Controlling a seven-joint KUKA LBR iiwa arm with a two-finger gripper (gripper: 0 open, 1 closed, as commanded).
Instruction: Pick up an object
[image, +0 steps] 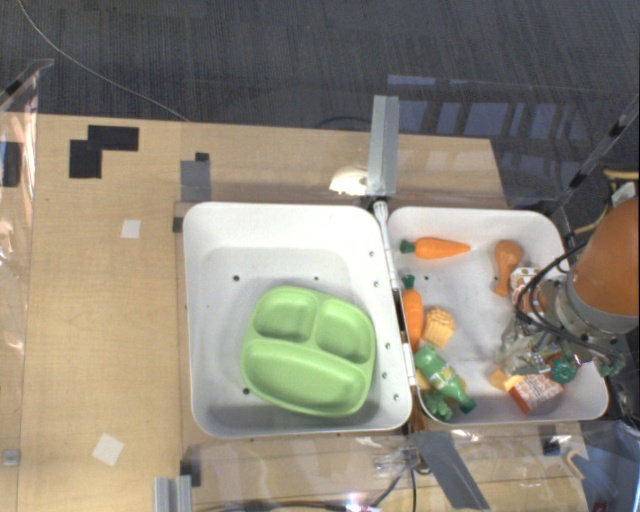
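The task looks to be at its beginning or middle, because no object is seen lifted above the bins. The arm (608, 270), with its orange band, reaches over the right bin (560, 232) near its right edge, and the gripper (530, 350) is low, among the small things in the front right corner of that bin. How the gripper stands I cannot tell, because cables and shiny metal parts cover it, and nothing can be seen held by it. So, in my judgement, the grasp and the lift are both still left to do. Just beside the gripper lie a red box (537, 393) of printed card and a small yellow piece (499, 379), which could be the things it aims at. The other objects in the right bin are toy foods of smooth plastic: a long orange carrot (440, 248) with a green top near the back left corner, a brown drumstick shape (505, 264) near the back edge, a rough yellow lump (438, 325) like corn, a second carrot (412, 312) along the left wall, and a green bottle (442, 378) with a label near the front left corner. The left bin (220, 240) is white, shallow and with rounded corners, and it carries a light green plate (310, 350), glossy, with three compartments, lying a little tilted toward the front right corner.
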